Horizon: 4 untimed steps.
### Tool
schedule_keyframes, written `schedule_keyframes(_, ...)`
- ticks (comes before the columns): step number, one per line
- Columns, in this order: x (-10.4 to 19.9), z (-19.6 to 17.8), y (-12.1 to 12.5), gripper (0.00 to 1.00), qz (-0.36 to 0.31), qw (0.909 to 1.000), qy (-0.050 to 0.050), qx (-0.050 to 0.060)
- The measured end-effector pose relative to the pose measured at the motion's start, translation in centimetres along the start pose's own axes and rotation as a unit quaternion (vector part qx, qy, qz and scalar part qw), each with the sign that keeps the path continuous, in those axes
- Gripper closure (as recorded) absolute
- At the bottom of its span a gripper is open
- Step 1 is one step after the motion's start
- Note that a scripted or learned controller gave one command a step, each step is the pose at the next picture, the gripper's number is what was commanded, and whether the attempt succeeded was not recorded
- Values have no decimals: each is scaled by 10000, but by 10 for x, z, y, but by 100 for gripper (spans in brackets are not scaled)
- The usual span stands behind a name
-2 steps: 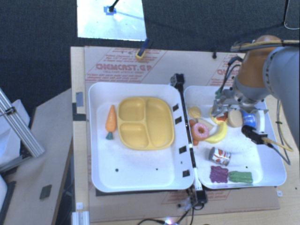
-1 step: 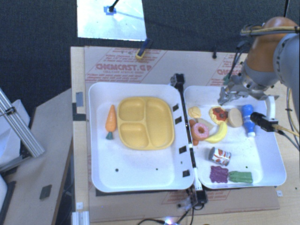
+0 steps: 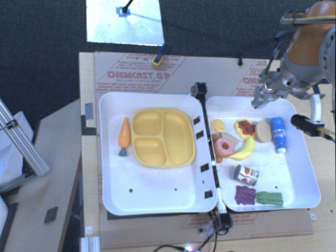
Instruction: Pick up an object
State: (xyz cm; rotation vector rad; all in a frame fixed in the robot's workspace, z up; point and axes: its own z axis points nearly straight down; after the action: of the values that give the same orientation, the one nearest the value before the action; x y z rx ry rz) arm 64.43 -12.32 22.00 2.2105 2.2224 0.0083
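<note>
Fingers [image 3: 261, 100] above right bin [image 3: 302, 164] far rim

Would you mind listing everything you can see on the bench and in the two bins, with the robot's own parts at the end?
white bins: 2, white, side by side on the bench
divided plate: 1, yellow, middle of the left bin
carrot: 1, orange with green end, left bin, left of the plate
donut: 1, pink, right bin, near the divider
banana: 1, yellow, right bin, right of the donut
pizza slice: 1, yellow and red, right bin, upper middle
bottle: 1, blue with white, right bin, right side
can: 1, white and red, right bin, lower middle
grapes: 1, purple, right bin, bottom
green item: 1, green, right of the grapes
arm: 1, grey and orange, upper right
gripper: 1, grey, above the right bin's upper edge
</note>
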Motion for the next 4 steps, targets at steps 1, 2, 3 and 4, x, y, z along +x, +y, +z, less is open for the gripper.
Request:
schedule_keyframes(1,51,1,-32,100,-15,10000,15,41)
schedule_keyframes(2,92,9,-68,100,-7,10000,12,52)
schedule_keyframes(3,126,12,-105,100,-11,10000,15,55)
schedule_keyframes(4,156,1,-132,100,-11,10000,17,50)
